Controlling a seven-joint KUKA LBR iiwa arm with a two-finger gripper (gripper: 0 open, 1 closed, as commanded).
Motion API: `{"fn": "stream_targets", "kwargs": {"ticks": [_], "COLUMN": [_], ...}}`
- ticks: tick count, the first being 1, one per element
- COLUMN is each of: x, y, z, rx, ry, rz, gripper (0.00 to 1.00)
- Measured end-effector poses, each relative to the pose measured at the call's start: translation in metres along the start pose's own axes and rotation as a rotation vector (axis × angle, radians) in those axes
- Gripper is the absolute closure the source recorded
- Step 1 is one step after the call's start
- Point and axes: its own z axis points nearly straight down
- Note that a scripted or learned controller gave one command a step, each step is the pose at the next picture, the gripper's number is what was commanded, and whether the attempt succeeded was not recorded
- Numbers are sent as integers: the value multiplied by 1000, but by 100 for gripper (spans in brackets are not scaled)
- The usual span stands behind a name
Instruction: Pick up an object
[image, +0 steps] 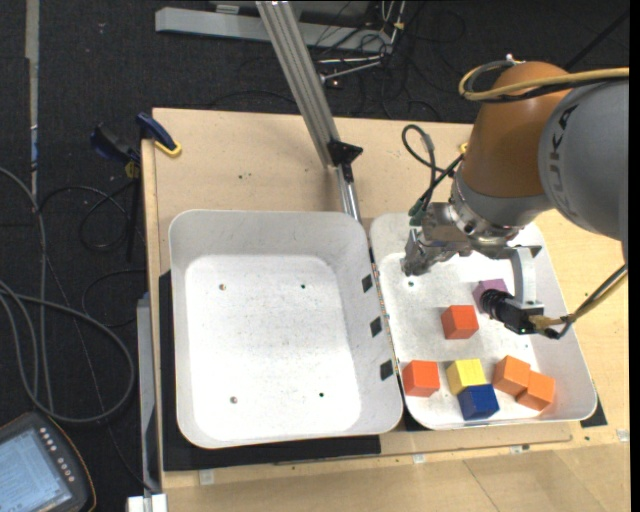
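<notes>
Your end effector (415, 262) hovers over the right bin (400, 300), grip state unclear, blocks (460, 321) all unpicked.

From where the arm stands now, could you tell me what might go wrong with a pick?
1. The yellow cube, blue cube and two orange blocks sit packed together by the right white bin's near wall, so fingers may jam.
2. The purple block lies partly under the gripper's hardware and could get knocked.
</notes>
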Motion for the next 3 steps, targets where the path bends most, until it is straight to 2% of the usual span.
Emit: {"fn": "stream_targets", "kwargs": {"ticks": [2,3], "x": [100,96], "y": [-51,-50], "z": [0,0], "rx": [0,-3], "ry": [0,-2], "rz": [-1,9], "gripper": [100,0]}}
